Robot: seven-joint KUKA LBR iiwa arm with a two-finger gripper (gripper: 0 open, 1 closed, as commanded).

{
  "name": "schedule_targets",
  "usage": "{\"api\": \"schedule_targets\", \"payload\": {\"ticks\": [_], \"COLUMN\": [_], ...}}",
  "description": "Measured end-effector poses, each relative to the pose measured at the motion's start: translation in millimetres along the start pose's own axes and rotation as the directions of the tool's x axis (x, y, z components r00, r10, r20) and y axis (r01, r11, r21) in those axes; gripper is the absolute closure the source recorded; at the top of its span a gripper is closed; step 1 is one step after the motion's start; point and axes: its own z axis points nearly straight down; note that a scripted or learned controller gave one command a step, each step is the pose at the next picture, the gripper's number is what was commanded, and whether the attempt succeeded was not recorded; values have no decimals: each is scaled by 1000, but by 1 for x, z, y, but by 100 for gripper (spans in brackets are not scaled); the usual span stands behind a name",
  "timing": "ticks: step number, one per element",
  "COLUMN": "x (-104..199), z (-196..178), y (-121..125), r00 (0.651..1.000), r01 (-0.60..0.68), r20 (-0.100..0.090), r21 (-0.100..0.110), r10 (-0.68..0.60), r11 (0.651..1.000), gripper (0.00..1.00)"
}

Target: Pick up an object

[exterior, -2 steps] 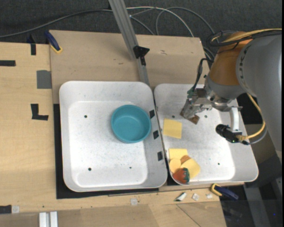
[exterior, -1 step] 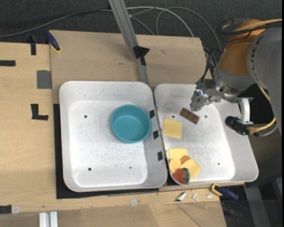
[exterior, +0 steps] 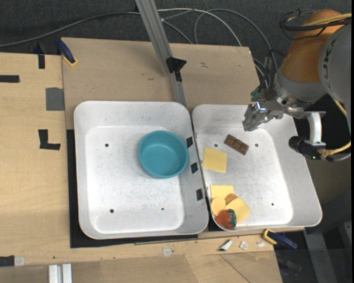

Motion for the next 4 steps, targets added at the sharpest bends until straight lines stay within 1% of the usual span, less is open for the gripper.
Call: {"api": "schedule_targets", "payload": {"ticks": [1, 2, 3, 4], "x": [47, 90, 142, 202], "z": [-8, -9, -20, -26], "y": [-1, -9, -14, -17], "r00": [1000, 1000, 1000, 1000], "r01": [5, 4, 6, 7], "r20": [-2, -2, -3, -3], "r21": [3, 5, 3, 4], "r10": [-5, -4, -6, -7], "r11": [1000, 1000, 1000, 1000], "gripper": [100, 100, 100, 100]}}
